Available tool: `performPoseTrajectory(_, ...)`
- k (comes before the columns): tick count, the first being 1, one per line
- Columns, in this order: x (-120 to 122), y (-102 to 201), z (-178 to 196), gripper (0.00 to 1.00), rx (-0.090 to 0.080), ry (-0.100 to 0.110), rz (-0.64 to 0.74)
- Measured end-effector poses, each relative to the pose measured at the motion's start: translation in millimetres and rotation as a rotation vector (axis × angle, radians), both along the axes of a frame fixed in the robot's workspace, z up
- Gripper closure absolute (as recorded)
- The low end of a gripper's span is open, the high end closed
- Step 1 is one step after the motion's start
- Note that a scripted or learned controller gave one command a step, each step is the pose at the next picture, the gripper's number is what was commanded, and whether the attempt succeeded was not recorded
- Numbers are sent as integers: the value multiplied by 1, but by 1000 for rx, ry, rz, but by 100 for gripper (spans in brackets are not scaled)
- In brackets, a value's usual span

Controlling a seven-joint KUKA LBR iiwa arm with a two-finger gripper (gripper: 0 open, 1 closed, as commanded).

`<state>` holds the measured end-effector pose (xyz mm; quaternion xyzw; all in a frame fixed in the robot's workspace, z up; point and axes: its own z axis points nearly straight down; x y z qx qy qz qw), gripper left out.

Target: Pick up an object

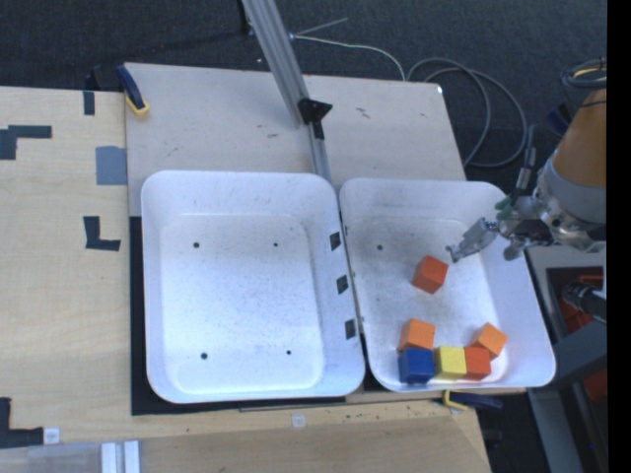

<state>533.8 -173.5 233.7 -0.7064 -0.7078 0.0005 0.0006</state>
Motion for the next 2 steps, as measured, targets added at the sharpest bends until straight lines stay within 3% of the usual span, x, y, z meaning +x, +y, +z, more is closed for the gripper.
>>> performPoseTrajectory(1, 22, 41, -98, 0, 3, 7, 2)
performPoseTrajectory(2, 33, 33, -144, 0, -3, 0, 0)
